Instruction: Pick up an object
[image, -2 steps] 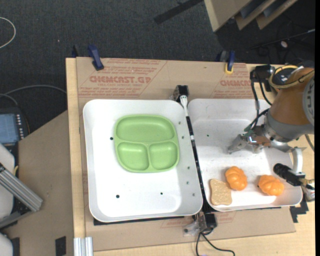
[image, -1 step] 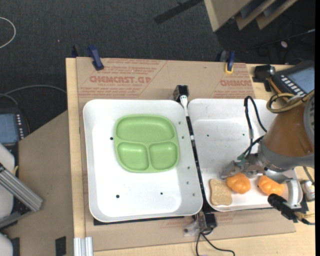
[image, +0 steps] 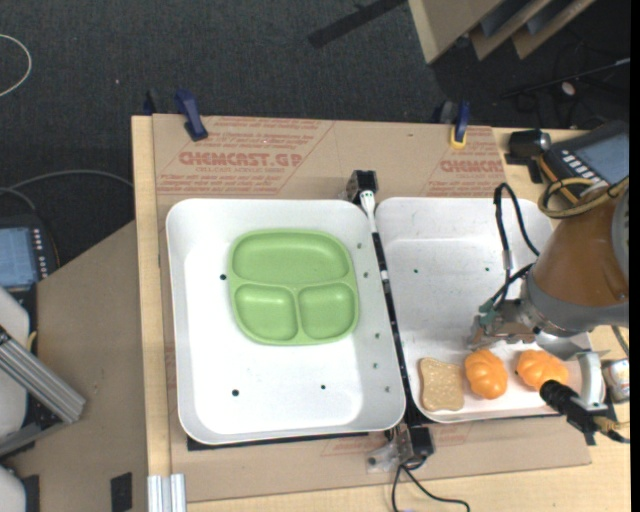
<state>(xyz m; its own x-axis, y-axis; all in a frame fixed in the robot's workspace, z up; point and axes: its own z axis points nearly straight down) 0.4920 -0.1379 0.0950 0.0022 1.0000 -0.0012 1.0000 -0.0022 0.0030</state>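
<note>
Arm (image: 585, 270) enters from 3 o'clock, over right bin (image: 440, 250). Gripper (image: 497, 325) low at bin's 5 o'clock, just above orange fruit (image: 486, 374); claw state cannot tell. Toast (image: 441, 384) at 9 o'clock of fruit, second orange fruit (image: 538, 368) at 3 o'clock. Green tray (image: 293, 285) in left bin (image: 200, 300).

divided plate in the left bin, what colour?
Light green: the three-compartment plastic plate in the left white bin, clearest in the camera view.
</note>
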